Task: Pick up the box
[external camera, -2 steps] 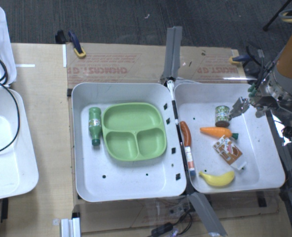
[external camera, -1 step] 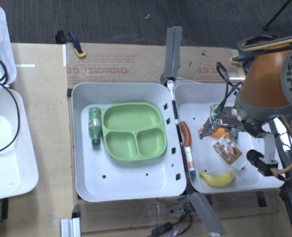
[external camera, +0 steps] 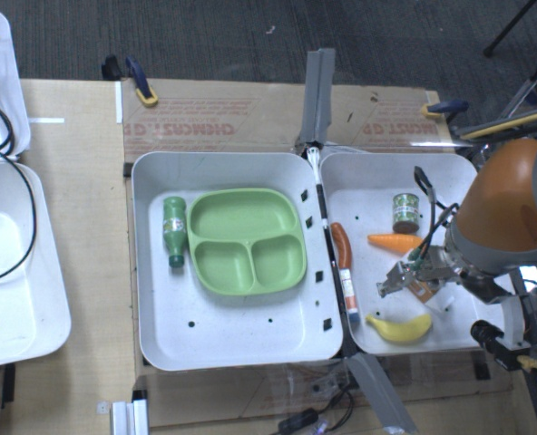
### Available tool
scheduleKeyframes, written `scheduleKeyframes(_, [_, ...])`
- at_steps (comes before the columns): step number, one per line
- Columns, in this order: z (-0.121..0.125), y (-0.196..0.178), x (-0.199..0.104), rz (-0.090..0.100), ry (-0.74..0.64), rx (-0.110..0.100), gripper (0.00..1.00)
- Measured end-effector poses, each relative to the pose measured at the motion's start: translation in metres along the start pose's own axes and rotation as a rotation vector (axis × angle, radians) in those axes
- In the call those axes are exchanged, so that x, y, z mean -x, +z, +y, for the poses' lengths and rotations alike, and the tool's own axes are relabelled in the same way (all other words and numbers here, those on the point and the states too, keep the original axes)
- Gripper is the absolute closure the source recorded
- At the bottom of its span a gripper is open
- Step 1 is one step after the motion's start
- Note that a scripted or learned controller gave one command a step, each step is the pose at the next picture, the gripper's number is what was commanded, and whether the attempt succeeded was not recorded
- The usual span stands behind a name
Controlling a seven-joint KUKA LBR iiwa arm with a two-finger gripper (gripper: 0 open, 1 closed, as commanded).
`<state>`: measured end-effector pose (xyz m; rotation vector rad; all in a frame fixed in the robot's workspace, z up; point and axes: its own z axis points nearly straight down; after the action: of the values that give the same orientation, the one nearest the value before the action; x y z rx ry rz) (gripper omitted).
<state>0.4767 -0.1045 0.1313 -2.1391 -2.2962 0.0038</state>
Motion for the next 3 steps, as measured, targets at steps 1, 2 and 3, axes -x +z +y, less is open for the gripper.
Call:
scheduleKeyframes(1, [0.008, 0.025, -0.001, -0.019, -0.137, 0.03, 0.0])
scheduleKeyframes(2, [0.001, 0.004, 0.007, -0.001, -0.114, 0.004, 0.0])
scheduleKeyframes(3, [0.007, 0.026, 0.004, -0.018, -0.077, 0.03, 0.0])
